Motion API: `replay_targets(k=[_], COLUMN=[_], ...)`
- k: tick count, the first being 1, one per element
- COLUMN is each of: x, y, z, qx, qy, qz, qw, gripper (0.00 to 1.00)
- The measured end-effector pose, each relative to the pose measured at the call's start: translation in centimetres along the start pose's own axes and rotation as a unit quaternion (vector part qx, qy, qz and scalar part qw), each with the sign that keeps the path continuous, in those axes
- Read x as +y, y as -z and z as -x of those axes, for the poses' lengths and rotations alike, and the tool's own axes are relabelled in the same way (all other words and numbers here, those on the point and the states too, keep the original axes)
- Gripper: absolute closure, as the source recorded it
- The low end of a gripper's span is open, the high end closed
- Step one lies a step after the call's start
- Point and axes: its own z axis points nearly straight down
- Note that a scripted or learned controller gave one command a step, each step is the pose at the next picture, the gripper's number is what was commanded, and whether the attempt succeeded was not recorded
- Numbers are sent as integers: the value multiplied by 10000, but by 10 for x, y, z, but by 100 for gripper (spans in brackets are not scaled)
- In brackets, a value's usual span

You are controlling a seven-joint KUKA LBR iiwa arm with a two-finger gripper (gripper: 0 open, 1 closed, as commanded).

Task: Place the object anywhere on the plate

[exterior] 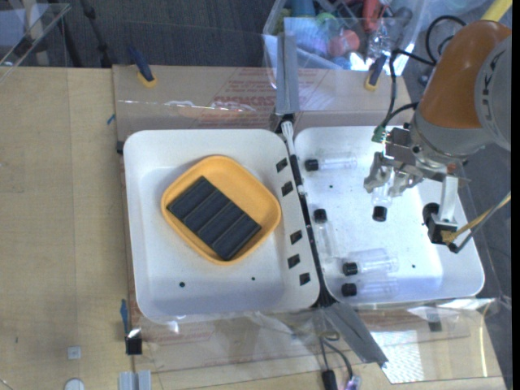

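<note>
No readable writing on the task items. Faint red print on the cardboard (244,88) behind the bins, too blurred to read. Partial dark letters on the arm's (467,75) grey shell at the right edge, cut off, not legible.

Arm comes in from the right, orange band up top, wrist angled down and left over the right bin (463,279). Gripper (388,187) hangs above the upper middle of that bin, jaws pointing down. Cannot tell jaw opening: fingers blur together with the bin's white floor. Nothing visibly between them.

Right bin holds several clear vials with black caps: one (329,163) near the top left corner, one (321,226) along the left wall, two (370,262) lying near the front. A small black cap-like piece (379,214) sits just below the gripper, apart from it; whether a clear tube is attached I can't tell.

Plate (183,187) is in the left bin (146,291), yellow, squarish, rotated, with a dark ribbed slab (215,214) lying on it. Plate is well apart from the gripper, divider between them.

Clear tub (325,31) of coloured bits behind the bins.
</note>
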Motion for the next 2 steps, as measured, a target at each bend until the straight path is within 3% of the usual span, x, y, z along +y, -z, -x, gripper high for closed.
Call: replay_targets(k=[1, 2], x=[21, 17], y=[-44, -13], z=[19, -14], qx=[12, 8], qy=[739, 1062], qz=[-10, 18], qw=[9973, 9943], gripper=[100, 100])
